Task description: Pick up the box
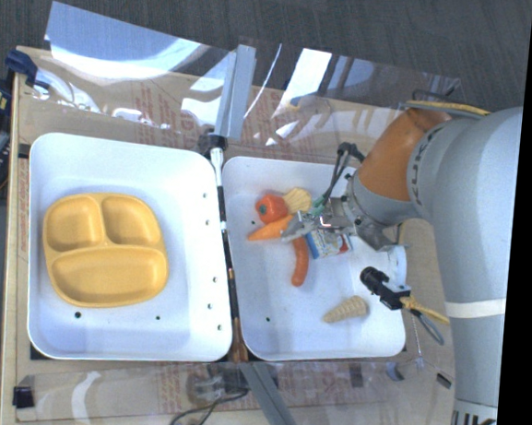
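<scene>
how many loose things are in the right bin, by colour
orange or red: 3, the tomato, carrot and sausage
yellow or tan: 2, the yellow piece and cone
blue and white: 1, the box at the gripper
total: 6

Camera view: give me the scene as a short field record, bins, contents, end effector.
left bin: holds a yellow divided tray
right bin: holds a small box, red pepper, carrot, red sausage-shaped piece, pale ridged item, ice cream cone
end effector: low over the cluster, at the box
grasp: cannot tell, fingers hard to make out
box: on bin floor among the food items
</scene>
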You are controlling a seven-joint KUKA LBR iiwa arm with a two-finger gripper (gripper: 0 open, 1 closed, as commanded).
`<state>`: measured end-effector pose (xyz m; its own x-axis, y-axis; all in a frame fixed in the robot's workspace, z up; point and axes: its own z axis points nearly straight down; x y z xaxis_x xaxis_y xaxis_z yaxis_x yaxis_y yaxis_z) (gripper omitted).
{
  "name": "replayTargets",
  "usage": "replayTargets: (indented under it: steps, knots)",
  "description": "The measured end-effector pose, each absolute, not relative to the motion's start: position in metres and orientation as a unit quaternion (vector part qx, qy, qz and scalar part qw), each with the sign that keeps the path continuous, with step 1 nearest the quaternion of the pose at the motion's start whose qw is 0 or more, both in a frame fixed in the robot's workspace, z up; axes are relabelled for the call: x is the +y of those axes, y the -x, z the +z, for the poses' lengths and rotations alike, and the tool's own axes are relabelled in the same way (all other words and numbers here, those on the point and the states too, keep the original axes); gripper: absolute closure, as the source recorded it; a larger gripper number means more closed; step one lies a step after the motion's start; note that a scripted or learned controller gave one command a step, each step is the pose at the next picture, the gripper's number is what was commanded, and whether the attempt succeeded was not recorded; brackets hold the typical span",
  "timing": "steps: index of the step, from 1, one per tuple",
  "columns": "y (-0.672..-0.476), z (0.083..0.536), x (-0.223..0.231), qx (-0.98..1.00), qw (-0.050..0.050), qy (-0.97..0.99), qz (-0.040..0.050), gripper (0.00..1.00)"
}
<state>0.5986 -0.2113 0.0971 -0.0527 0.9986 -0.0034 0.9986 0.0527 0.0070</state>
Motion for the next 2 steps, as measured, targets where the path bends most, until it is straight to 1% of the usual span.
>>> replayTargets:
  steps: [2]
  knots:
    - [-0.5986,0.097,-0.2113,0.725,0.004,-0.688,0.0013,0.0]
